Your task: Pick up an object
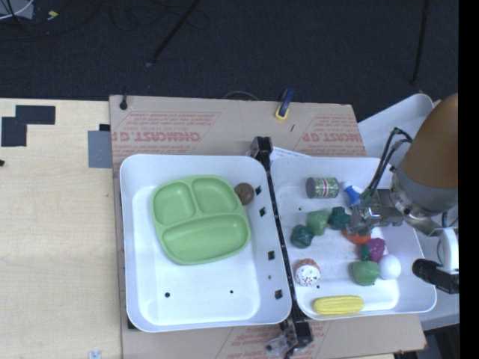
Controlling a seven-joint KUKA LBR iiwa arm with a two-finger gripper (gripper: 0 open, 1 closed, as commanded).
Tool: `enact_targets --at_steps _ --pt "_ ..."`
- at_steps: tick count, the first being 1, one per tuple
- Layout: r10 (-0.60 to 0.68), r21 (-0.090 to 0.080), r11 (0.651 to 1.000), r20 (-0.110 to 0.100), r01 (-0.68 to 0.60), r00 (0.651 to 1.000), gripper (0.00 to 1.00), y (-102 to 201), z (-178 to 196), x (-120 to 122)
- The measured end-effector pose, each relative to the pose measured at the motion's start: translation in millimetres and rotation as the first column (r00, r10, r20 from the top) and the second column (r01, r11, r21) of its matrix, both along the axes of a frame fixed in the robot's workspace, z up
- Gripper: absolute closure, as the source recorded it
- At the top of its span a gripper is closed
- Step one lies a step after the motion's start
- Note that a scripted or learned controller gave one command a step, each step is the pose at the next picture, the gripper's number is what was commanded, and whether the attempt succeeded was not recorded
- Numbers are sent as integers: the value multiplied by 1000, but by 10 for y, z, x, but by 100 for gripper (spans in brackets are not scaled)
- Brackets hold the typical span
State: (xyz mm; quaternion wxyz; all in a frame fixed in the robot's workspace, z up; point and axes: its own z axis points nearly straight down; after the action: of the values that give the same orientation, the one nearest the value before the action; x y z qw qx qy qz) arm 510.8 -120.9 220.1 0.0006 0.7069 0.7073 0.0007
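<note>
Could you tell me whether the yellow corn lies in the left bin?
No, the yellow corn lies in the right bin, near its front edge.

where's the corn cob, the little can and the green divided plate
corn cob (pixel 337 304), camera view, middle of the yellow cob
little can (pixel 323 188), camera view, middle of its side
green divided plate (pixel 200 219), camera view, ridge between its compartments

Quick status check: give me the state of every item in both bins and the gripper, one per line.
Green three-compartment plastic plate: flat in left bin.
Brown round ball: beside the plate's rim.
Green-labelled small can: lying on its side, right bin.
Yellow toy corn cob: lying flat, near front wall.
White egg-shaped toy: resting, touching a green lump.
Gripper: low over the toy cluster; grasp unclear.
</note>
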Motion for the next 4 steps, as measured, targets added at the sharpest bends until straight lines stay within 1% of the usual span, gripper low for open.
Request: enact_targets --at_steps 1,2,3,4 --pt "0 1 1000 -3 0 1000 100 -6 76 3" --pt "4 2 1000 -4 -4 1000 100 533 32 112" --pt "2 2 1000 -6 -2 1000 100 838 -13 41" --pt "0 1 1000 -6 0 1000 100 883 -16 -33"
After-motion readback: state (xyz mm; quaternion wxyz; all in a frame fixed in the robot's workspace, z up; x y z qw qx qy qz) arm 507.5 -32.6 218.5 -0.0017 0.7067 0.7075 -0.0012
